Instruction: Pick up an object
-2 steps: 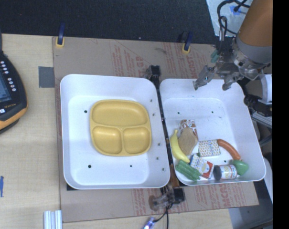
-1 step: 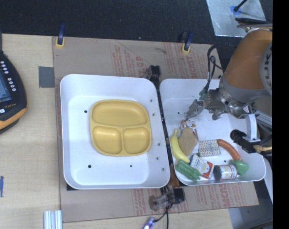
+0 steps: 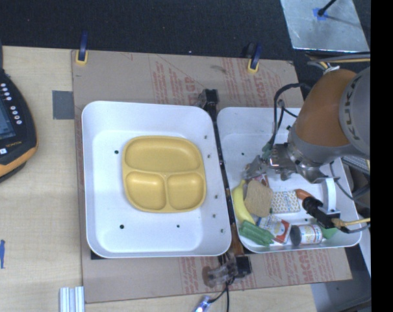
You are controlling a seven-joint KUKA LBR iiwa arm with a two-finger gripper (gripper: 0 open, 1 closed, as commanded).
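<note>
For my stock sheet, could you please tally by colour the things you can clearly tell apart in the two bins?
Yellow: 2, the divided plate and the banana
Green: 1, the marker
Tan: 1, the sponge
Total: 4; the rest of the heap is too jumbled to sort.

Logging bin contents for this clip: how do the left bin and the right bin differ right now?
The left bin holds one thing, a yellow divided plate lying flat at its middle; the right bin holds a jumble of small items crowded toward its near end, among them a banana and a green object. The arm reaches over the right bin, with the tool low among the clutter; nothing hangs over the left bin. Both are shallow, white and rounded at the corners.
</note>
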